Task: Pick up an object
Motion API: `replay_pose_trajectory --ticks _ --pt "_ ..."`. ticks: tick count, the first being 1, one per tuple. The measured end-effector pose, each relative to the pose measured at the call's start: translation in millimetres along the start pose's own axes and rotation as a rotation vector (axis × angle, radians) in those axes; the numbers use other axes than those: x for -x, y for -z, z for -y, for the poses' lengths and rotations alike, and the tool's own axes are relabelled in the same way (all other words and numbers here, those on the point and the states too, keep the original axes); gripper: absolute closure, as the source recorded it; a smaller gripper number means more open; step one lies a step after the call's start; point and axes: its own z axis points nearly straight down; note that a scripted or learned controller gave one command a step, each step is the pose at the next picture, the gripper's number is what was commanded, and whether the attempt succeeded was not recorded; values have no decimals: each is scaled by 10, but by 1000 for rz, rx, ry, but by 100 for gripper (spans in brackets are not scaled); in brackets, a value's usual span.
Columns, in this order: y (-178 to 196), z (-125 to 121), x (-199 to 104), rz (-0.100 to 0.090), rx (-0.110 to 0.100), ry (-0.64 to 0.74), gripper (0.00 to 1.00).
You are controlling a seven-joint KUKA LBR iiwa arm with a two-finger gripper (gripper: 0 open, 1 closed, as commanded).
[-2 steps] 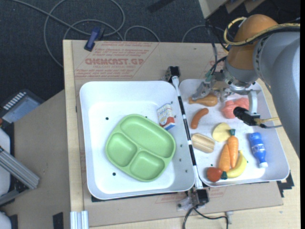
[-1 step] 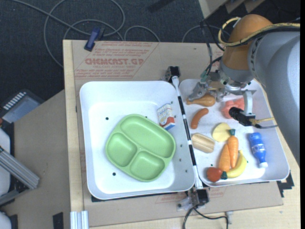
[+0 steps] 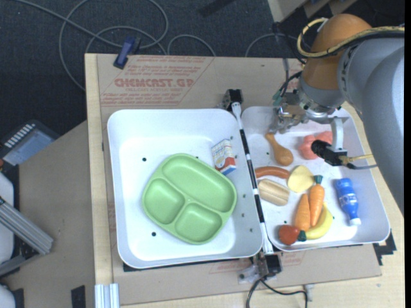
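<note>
My gripper (image 3: 287,118) hangs over the far left corner of the right bin (image 3: 380,224), just above the thin end of a tan toy drumstick (image 3: 280,149). I cannot see anything held in it. Below it in the same bin lie a red sausage (image 3: 273,171), a bread roll (image 3: 274,192), a pale yellow lemon-like piece (image 3: 300,179), an orange carrot (image 3: 309,205), a banana (image 3: 322,227), a red tomato (image 3: 288,234), a blue bottle (image 3: 347,199) and a pink piece (image 3: 313,140) partly behind the wrist.
The left bin (image 3: 119,172) holds a green divided plate (image 3: 188,199) and a small carton (image 3: 223,155) by its right wall. A black divider strip (image 3: 247,165) runs between the bins. The grey arm (image 3: 379,76) covers the right bin's far right corner.
</note>
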Motion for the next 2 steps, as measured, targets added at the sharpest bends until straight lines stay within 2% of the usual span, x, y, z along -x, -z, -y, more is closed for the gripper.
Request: replay_pose_trajectory --ticks 1,2 --pt "-13 9 -2 -1 -3 0 0" --pt "-175 516 61 -5 -16 0 0"
